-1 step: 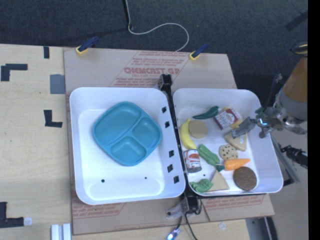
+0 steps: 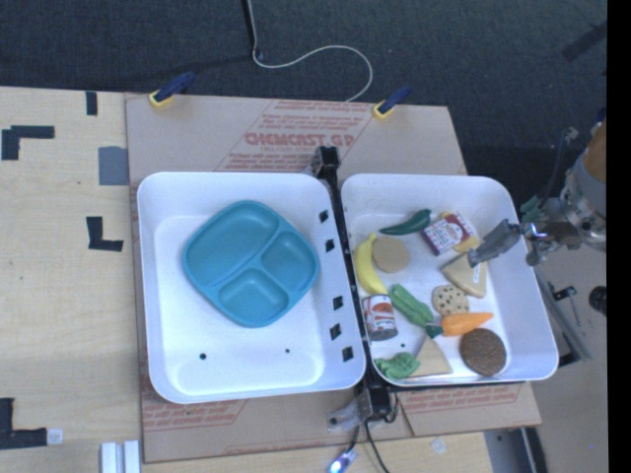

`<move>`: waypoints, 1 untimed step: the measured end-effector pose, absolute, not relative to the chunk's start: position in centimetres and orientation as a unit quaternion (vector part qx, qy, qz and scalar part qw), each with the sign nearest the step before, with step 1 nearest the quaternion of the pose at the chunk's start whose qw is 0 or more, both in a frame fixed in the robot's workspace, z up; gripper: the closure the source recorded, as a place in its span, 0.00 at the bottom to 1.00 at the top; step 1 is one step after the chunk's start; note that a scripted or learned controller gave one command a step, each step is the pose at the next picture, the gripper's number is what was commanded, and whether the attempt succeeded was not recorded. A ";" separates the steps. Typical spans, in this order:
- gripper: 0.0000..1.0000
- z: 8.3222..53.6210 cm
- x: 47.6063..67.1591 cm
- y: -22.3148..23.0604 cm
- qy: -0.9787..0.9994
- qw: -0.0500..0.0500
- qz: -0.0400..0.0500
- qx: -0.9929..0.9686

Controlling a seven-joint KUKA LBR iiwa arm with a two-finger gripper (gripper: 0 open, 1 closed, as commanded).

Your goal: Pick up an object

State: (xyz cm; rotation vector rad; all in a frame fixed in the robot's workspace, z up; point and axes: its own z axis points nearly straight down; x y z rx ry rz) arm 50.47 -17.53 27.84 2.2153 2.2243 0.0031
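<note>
The gripper (image 2: 490, 247) hung over the right edge of the right bin (image 2: 498, 193), and whether it was released or clenched could not be told. Just beside its tip, toward the bin's middle, lay a pale cheese wedge (image 2: 466, 276); a red packet (image 2: 446, 233) sat a little further left and above. Beyond those were a green pepper (image 2: 406, 224), a round tan cracker (image 2: 389, 254) and a banana (image 2: 368, 265). Below the gripper lay a carrot (image 2: 465, 321) and a brown cookie (image 2: 483, 350). Well away to its left, a blue divided plate (image 2: 250, 261) rested in the left bin (image 2: 163, 294)
</note>
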 end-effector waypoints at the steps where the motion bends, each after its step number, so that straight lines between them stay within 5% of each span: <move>1: 0.00 29.8 48.4 -13.1 0.709 -0.001 0.000 0.705</move>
